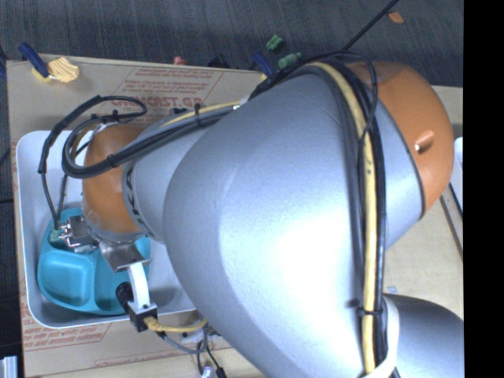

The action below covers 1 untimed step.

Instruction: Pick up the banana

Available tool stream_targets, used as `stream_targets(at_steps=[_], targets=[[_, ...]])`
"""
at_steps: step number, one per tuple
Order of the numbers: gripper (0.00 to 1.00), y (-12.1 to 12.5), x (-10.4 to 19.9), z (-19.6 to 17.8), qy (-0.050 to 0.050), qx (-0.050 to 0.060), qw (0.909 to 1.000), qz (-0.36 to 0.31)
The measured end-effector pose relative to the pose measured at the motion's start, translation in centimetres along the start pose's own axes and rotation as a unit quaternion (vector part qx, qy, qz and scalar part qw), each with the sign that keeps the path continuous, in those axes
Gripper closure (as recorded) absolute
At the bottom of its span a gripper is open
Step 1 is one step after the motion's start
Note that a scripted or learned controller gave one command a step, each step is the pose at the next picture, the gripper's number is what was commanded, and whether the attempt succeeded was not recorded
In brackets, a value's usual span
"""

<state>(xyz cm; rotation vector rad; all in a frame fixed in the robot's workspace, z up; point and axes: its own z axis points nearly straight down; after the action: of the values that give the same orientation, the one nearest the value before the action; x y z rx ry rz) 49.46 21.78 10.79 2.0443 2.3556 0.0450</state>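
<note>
camera view: the left white bin (26,160) is the landmark here. it sits on a brown printed cardboard sheet (177,77) that sticks out past the bin's far and near edges. the grey arm (276,235) comes in from the right of the bin and covers the bin's whole right side and everything beyond it. the arm narrows to an orange band (106,183) that hangs above the middle of the bin. black cables (79,128) loop over the band towards the bin's far left corner. a yellow cable (366,211) runs along the arm's broad grey body, well to the right of the bin. a second, larger orange section (413,124) of the arm shows far to the right of the bin.

just below the band, metal wrist fittings (75,233) and a white bracket (139,288) with a black plug at its end point down towards the bin's near wall. a teal blue object (67,278) with rounded corners lies in the bin's near left corner, partly under those fittings.

whether the claw is open or closed cannot be told, since the wrist covers that part of the bin. where the banana lies cannot be told either.

beyond the bin's far left corner, a blue and yellow clamp (57,69) sits at the edge of the cardboard. past the bin's far side lies dark carpet (118,14).
</note>
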Motion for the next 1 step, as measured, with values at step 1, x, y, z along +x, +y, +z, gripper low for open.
stream_targets(at_steps=[1], targets=[[1.0, -2.35, -5.24, -7.32, 0.004, 0.019, 0.9551, -0.296]])
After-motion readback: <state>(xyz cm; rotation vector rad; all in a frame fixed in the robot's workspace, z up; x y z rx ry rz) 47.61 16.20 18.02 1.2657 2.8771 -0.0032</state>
